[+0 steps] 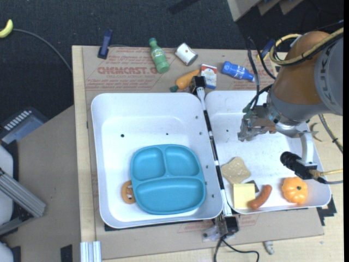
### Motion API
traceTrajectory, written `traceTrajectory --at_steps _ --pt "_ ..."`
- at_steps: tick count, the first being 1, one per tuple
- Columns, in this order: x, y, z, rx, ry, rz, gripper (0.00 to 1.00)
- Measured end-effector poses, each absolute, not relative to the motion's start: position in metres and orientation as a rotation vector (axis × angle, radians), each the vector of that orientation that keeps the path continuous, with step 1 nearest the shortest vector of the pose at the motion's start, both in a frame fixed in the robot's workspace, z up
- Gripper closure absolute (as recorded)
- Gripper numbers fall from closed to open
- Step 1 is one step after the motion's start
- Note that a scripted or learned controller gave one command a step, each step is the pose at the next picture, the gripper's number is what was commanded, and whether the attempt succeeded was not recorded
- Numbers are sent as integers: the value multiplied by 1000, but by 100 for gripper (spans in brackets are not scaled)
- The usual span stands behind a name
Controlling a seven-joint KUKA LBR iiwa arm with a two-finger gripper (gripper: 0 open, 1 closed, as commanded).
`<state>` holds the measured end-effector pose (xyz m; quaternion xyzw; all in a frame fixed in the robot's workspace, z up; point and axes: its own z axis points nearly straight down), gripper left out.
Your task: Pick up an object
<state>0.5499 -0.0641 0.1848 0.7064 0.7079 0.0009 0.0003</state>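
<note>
**Me:** Starting at the bench's near edge and taking the blue divided plate [166,179] as my landmark: it is smooth moulded plastic with rounded corners and three wells, lying in the left bin [109,119]. Tucked against its lower left rim is a small brown pretzel-like ring [127,192].

**Partner:** And your candidates?

**Me:** All right of the plate, across the bins' shared wall, in the right bin [229,105]. Closest to it sits a yellow cheese block [243,193], flat-sided, touching a glossy reddish sausage [260,196]. Just above the block lies a speckled tan bread slice [236,170]. Furthest right is a ribbed orange pumpkin [295,190].

**Partner:** How far along are you?

**Me:** Judging from this, barely begun. My pincer [252,129] hangs over bare white floor beyond the bread, grasping nothing that I can see; whether it is spread or clenched, I cannot tell from this angle. Choosing, descending, closing and lifting all remain.

**Partner:** Beyond the bins?

**Me:** Past the plate, loose toys on the cardboard: a green bottle [158,55] and a blue bottle [238,71].
</note>
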Motion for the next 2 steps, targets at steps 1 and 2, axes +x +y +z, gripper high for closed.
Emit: traceTrajectory --at_steps 1,2 --pt "591 -129 221 2219 2218 1 100" --pt "544 -75 197 2222 2225 -1 100"
